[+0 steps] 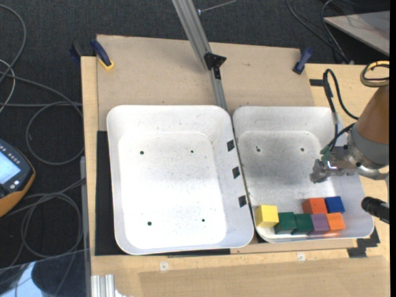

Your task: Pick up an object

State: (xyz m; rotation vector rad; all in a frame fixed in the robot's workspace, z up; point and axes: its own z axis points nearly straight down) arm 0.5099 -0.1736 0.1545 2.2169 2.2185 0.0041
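The blocks (306, 218) look small, light and hard, so grab one by its flat sides; I cannot tell how the gripper (320, 172) is set.

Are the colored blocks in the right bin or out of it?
In: the colored blocks sit clustered along the near edge of the right bin.

Both bins, the left bin (167, 178) and the right bin (278, 147), are white, peppered with dark specks. In the right bin lie a yellow block (267, 215), two green blocks (294, 223), a purple block (320, 222), a blue block (334, 204) and what look like two orange blocks (317, 205). The counter (154, 67) is pale tan wood; blue clamps (102, 53) grip its far edge. The tool (322, 171) is grey metal.
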